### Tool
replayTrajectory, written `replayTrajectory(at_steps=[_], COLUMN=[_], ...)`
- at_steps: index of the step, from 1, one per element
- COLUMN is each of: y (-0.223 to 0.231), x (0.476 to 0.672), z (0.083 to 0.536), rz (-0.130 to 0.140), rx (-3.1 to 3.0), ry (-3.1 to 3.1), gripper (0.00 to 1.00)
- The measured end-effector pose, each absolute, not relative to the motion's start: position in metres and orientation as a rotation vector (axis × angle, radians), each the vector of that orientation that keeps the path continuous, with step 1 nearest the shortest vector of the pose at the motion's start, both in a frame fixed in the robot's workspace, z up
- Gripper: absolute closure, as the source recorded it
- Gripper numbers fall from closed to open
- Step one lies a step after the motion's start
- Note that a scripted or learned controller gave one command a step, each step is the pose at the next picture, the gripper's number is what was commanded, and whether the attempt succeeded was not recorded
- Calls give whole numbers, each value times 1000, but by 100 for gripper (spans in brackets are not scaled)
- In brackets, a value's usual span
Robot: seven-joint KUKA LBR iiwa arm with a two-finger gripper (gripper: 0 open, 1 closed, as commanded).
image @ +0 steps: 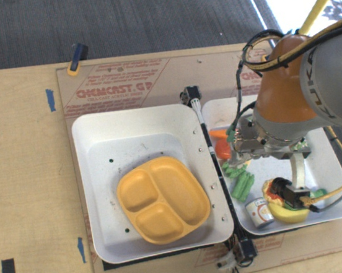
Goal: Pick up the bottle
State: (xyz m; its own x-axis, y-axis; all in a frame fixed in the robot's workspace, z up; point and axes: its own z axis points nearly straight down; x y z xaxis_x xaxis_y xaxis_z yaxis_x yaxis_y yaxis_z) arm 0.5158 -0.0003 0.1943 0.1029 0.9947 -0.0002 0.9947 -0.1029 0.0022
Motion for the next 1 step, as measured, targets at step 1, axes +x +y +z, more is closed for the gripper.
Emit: replayTrajectory(at_steps=[1], y=[0], x=[516], z=[194], rz=[2], rx=[2332], ry=[2103], gripper=[0])
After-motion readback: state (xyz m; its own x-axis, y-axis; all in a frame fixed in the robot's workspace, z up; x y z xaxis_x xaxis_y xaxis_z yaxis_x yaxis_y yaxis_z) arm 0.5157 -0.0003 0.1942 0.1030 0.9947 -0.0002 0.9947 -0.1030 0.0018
